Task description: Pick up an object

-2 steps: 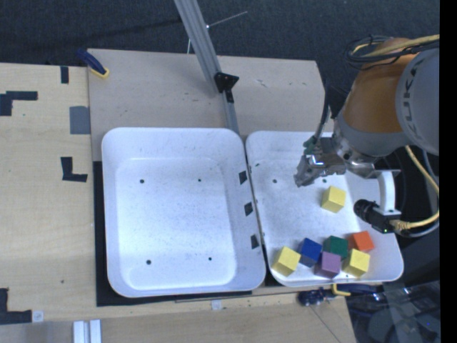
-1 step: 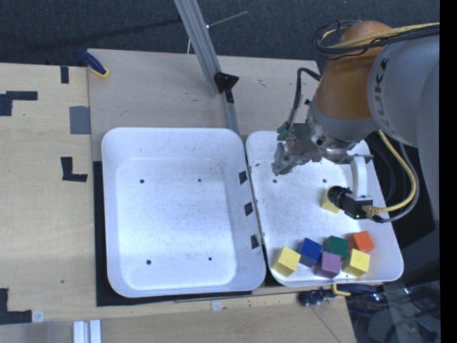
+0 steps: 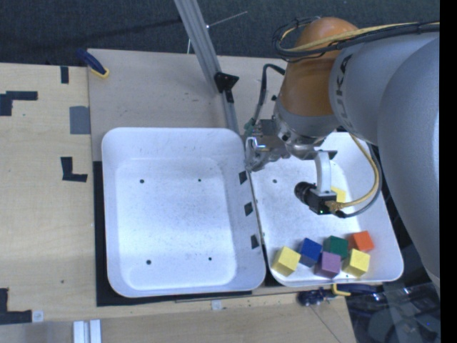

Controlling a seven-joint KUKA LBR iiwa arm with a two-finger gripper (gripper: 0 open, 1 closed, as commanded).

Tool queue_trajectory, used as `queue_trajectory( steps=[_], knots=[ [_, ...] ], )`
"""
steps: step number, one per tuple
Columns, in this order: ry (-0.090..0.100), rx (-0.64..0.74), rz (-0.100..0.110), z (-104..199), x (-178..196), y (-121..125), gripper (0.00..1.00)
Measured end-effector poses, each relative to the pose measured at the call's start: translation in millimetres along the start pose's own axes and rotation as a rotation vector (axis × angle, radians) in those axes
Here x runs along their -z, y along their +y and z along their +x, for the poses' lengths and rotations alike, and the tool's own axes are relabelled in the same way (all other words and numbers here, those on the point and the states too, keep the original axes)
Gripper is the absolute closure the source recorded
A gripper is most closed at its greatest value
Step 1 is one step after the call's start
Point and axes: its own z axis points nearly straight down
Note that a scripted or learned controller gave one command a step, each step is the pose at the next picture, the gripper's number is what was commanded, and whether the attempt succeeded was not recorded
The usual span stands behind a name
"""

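**Camera view.** The gripper (image 3: 251, 158) hangs over the far left corner of the right bin (image 3: 282, 213), just beside the rim shared with the left bin (image 3: 171, 213). The wrist and the arm's grey bulk (image 3: 400, 113) cover it from above, so how far it is open, and whether it has hold of anything, cannot be told.

The objects to be picked lie well apart from it, clustered along the near wall of the right bin. From left to right they are a yellow cube (image 3: 286, 261), a blue cube (image 3: 310, 249), a purple cube (image 3: 330, 264), a green cube (image 3: 335, 246), a second yellow cube (image 3: 358, 263) and an orange cube (image 3: 362, 241). The middle four are packed close together.

A slanted metal pole (image 3: 202, 41) crosses the bench (image 3: 43, 227) down to the bins' far edge. Black tape marks (image 3: 69, 168) lie on the bench left of the bins, and a blue-and-yellow item (image 3: 93, 62) sits at its far left corner.
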Motion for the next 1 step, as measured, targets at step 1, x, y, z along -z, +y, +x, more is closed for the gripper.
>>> queue_trajectory(
  steps=[1],
  knots=[
    [0.001,0.0,-0.003,50.5,4.4,31.3,1.0]
  ],
)
